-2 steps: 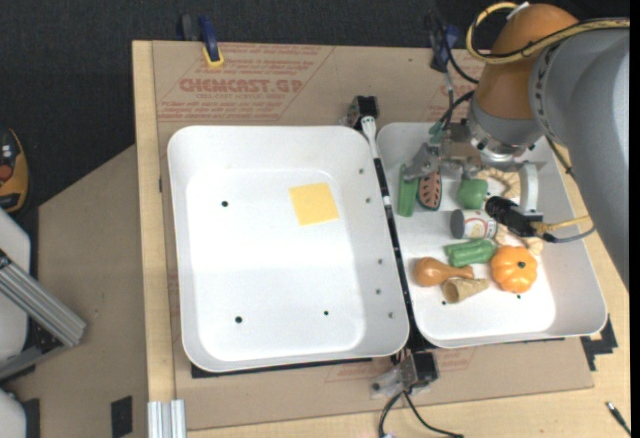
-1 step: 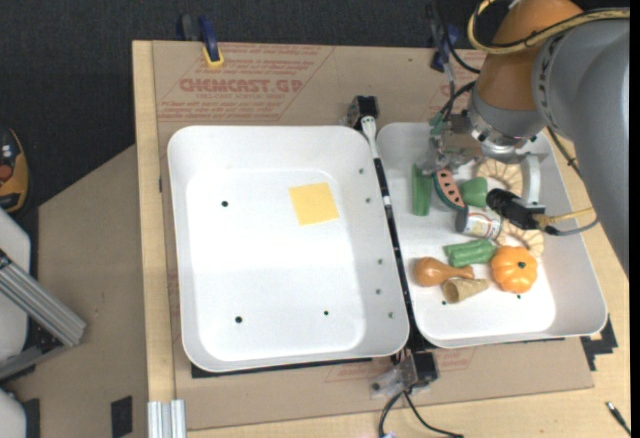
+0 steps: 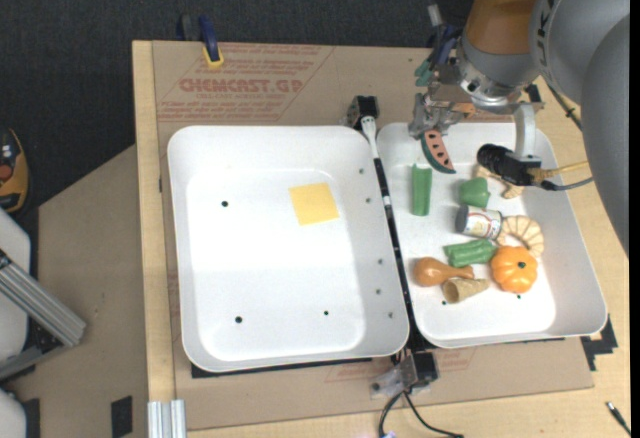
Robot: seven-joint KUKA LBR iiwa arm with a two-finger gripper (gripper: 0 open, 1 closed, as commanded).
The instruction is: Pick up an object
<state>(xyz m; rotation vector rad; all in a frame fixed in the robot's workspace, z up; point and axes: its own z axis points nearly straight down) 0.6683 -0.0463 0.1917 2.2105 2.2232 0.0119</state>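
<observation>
While the gripper (image 3: 436,123) is hanging over the right bin (image 3: 575,311), its fingers are pinching a watermelon slice (image 3: 437,148), long axis slanting down-right from the fingertips, lower tip pointing toward the green block (image 3: 473,192).

Legible text: one printed marking in red, "CHEMCAST GP", on the brown protective sheet (image 3: 250,76) covering the tabletop. It lies well to the left of the end effector (image 3: 437,122), beyond the far edge of the left bin (image 3: 190,226). A line of smaller red print beneath it is too small to read. The small can (image 3: 481,222) below the end effector carries a label that cannot be read.
</observation>
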